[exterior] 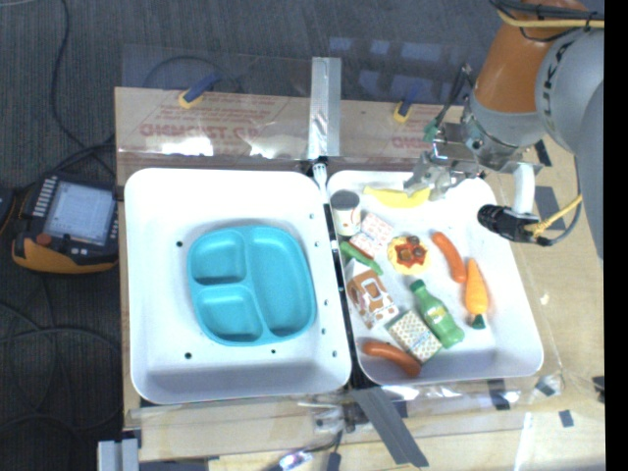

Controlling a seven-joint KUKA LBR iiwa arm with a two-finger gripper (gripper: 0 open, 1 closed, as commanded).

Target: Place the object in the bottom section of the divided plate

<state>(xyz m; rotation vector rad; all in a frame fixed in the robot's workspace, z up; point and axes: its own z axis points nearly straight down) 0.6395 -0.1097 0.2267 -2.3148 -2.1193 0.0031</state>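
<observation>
A blue divided plate (253,283) lies in the left white bin (157,263), with nothing in its three sections. My gripper (433,180) hangs at the far edge of the right bin (510,332), just above and beside a yellow banana (394,198). Nothing shows between its fingers. Toy food fills the right bin: a pizza slice (408,252), two carrots (475,288), a green bottle (437,314), a sausage (391,355) and small boxes (372,298).
A metal divider (325,106) stands behind the bins against a cardboard backing. A handheld pendant (69,222) lies on the floor at the left. A small tin (344,202) sits at the right bin's far left corner. Cables run along the arm at the right.
</observation>
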